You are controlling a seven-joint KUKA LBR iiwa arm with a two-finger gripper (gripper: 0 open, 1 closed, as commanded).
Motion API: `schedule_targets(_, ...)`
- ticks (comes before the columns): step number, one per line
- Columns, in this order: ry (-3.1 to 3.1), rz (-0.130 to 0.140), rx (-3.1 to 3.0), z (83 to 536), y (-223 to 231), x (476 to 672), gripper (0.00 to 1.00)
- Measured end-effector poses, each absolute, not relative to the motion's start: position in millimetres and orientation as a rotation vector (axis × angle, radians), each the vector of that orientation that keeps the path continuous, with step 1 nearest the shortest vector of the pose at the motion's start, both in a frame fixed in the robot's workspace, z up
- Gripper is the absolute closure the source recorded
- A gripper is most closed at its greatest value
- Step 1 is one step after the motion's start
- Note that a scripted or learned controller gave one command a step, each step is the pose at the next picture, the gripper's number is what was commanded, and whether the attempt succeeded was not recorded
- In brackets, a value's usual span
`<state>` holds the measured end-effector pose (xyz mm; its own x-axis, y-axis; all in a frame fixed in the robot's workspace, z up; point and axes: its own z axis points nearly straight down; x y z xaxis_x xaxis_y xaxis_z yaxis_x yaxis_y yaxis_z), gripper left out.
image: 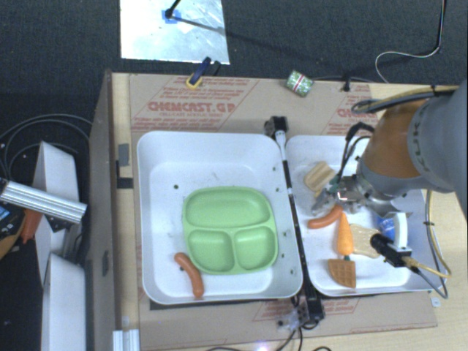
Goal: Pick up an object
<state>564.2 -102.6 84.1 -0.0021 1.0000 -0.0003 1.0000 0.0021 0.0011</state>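
The gripper (330,198) is low in the right bin (311,146), just above the sausage (325,219); a carrot (344,234) lies beside that sausage. Jaw state: can't tell.

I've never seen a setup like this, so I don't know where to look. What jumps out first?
Probably the green divided plate in the middle of the left bin, with a sausage lying just off its lower left corner. Next comes the grey and orange arm reaching in from the right, its end effector low over the right bin among toy foods: a carrot, another sausage and a waffle.
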Motion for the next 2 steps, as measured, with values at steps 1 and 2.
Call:
schedule_targets(1, 2.224, 0.003, 2.216, 94, -103, 564.9, 1.0)
schedule_targets(2, 2.225, 0.006, 2.214, 185, -45, 605.7, 1.0)
